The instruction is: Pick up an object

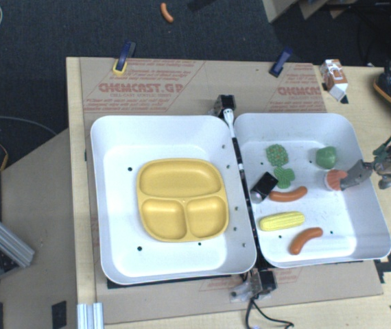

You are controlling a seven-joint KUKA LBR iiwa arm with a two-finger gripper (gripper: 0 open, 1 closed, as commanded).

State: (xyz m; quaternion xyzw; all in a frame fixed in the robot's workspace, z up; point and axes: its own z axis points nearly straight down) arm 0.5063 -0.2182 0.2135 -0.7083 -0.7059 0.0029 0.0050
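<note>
Firstly, the left bin (110, 156) holds a yellow divided tray (182, 199) with three compartments. The right bin (367, 221) holds two green broccoli pieces (276, 155), a round green ball (326, 157), a black block (264, 184), two sausages (288, 195), a yellow corn cob (282, 220) and a small red piece (334, 179). The gripper (355, 175) reaches in from the right, its tip just beside the red piece. How wide it stands, or whether it grasps anything, I cannot tell.

Grey metal pincer (357, 173), dark linkage behind
</note>
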